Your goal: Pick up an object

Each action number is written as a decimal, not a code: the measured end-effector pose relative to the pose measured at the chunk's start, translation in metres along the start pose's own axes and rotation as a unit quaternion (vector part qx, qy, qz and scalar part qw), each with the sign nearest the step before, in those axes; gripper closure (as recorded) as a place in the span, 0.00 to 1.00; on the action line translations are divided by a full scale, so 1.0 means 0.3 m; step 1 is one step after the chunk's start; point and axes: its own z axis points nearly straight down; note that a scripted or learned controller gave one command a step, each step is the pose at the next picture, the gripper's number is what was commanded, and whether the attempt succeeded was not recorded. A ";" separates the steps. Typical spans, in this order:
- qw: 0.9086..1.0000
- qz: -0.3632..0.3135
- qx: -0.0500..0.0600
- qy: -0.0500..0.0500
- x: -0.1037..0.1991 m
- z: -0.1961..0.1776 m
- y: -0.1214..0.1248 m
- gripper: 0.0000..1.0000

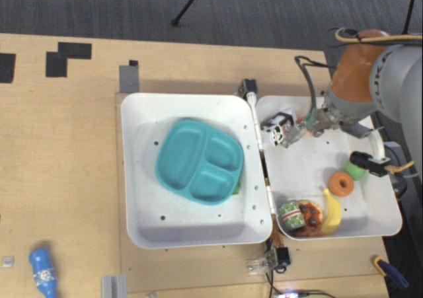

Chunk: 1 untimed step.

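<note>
Overhead, two white bins sit side by side on a table. The left bin (135,178) holds a teal divided plate (200,170). The right bin (390,221) holds a banana (332,212), an orange ring (342,184), a green piece (357,171) and a wrapped snack (297,216) clustered at its near edge. The gripper (291,133) is low in the far left corner, right at a small black-and-white object (276,123), likely its target; whether it is spread or pinching, I cannot tell
</note>
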 end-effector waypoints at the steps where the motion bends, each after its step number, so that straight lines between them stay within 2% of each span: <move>1: 0.999 -0.025 0.025 0.005 0.052 0.008 0.083 0.00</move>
